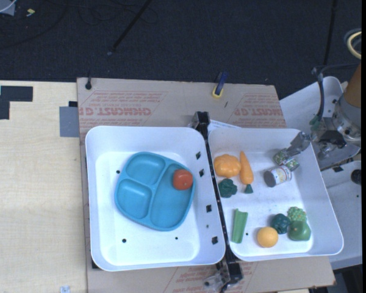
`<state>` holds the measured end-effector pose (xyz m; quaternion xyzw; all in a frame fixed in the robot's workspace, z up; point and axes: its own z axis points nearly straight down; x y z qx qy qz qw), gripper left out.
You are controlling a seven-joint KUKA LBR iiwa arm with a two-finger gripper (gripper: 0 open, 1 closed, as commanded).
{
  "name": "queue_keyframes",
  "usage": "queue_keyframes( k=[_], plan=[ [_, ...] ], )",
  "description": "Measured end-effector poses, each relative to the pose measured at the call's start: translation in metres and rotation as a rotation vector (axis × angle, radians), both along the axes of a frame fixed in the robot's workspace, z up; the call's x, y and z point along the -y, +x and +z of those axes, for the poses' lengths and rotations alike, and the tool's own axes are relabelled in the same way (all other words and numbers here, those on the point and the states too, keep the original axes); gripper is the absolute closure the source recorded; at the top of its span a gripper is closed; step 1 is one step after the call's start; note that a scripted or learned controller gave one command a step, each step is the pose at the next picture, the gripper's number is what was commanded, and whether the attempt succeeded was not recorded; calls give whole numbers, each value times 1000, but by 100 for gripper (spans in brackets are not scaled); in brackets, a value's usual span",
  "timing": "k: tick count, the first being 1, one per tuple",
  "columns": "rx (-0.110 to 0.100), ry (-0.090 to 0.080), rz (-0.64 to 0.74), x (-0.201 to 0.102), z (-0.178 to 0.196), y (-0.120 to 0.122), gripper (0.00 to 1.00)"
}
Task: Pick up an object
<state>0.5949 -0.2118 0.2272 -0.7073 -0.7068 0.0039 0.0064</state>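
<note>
Arm (354, 112) cut by right edge; gripper (291, 153) finger state unclear; small can (278, 176) label unreadable.

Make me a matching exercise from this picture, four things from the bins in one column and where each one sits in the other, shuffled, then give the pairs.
Things:
1. red tomato
2. carrot
3. green stalk
4. small can

Places:
A. lying just below the gripper, right bin
B. on the blue divided plate, left bin
C. beside the orange pepper, right bin
D. near the divider, left of the yellow-orange ball, right bin

Pairs: 1-B, 2-C, 3-D, 4-A
</note>
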Motion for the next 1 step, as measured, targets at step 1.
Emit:
queue_keyframes(
  k=[1],
  plan=[
    [14, -3, 2, 0, 8, 3, 0]
  ],
)
